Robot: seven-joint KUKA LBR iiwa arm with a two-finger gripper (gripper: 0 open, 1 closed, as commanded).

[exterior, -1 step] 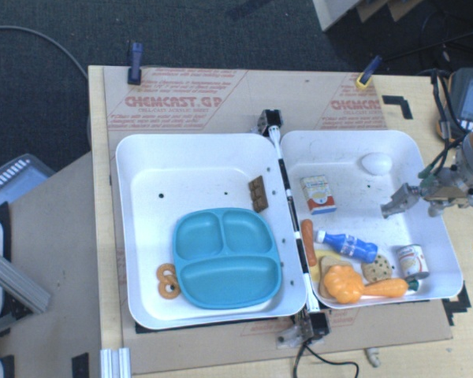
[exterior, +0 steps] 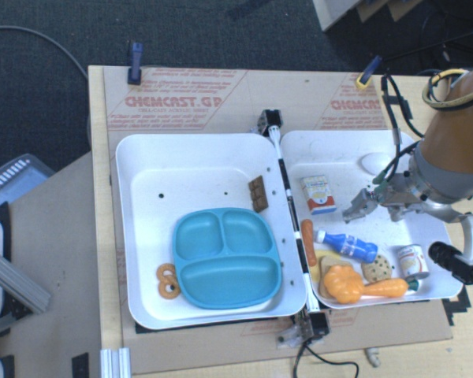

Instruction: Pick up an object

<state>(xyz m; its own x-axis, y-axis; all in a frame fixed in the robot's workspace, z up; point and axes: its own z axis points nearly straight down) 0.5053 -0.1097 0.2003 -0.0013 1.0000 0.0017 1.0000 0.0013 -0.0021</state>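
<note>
The gripper (exterior: 361, 205) hovered just above the blue bottle (exterior: 347, 246), jaws apparently parted and holding nothing; the pick was not yet made.

The arm (exterior: 449, 144) runs off the right edge, and its bulk hides the right bin's (exterior: 343, 142) far right wall. The gripper (exterior: 364, 205) is a small grey blur, its fingers too indistinct to read. The carton's (exterior: 318, 194) label and the can's (exterior: 411, 260) print are too small to make out
</note>
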